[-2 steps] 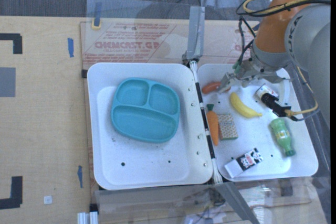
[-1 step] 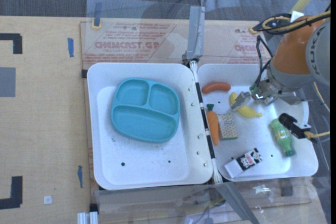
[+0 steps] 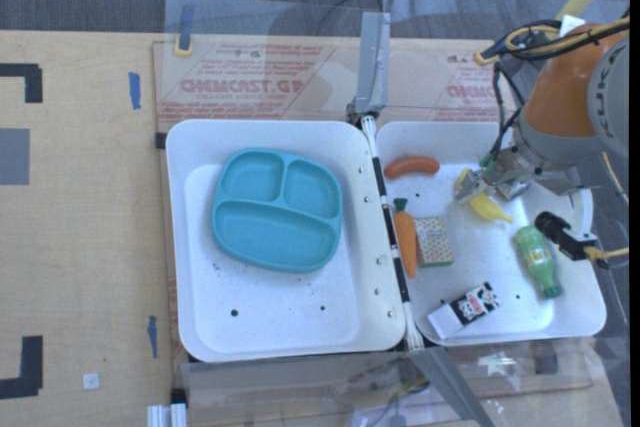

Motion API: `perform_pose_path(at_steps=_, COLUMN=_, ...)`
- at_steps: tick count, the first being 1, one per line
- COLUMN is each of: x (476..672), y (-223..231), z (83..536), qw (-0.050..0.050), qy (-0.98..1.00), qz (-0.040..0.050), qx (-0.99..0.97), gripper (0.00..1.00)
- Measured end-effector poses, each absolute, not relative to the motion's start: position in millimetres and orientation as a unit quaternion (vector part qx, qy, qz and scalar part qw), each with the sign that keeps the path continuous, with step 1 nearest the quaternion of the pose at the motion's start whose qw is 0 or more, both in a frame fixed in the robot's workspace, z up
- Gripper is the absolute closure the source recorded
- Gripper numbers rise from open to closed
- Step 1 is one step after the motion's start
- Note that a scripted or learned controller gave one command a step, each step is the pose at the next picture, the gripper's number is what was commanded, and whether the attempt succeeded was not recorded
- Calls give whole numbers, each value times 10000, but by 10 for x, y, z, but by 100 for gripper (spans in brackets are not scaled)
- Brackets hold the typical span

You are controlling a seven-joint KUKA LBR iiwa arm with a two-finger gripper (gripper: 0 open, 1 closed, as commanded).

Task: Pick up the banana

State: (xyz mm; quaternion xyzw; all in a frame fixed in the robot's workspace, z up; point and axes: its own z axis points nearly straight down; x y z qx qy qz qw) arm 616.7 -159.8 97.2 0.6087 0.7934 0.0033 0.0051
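Observation:
The yellow banana [image 3: 489,208] lies in the right bin [image 3: 580,320], near its upper right part, and is partly covered by the gripper. One yellow end pokes out to the left of the gripper and the other below it. The gripper [image 3: 495,180] hangs from the grey arm with the orange band [image 3: 560,100] and sits low, directly over the banana's middle. Whether it touches the banana cannot be made out.
In the right bin lie a sausage [image 3: 412,166], a carrot [image 3: 405,241], a speckled sponge [image 3: 433,241], a small milk carton [image 3: 466,306] and a green bottle [image 3: 538,261] close to the banana. The left bin [image 3: 190,315] holds a blue divided plate [image 3: 277,210].

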Motion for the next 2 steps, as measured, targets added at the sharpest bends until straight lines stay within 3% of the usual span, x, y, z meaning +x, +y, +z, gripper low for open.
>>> perform_pose_path(at_steps=1, x=6172, y=-1619, z=1054, qw=60, qy=7923, qz=36, qx=6101, gripper=100)
perform_pose_path(at_steps=2, x=6375, y=-1069, z=2094, qw=5, qy=7961, qz=-1, qx=6052, gripper=100)
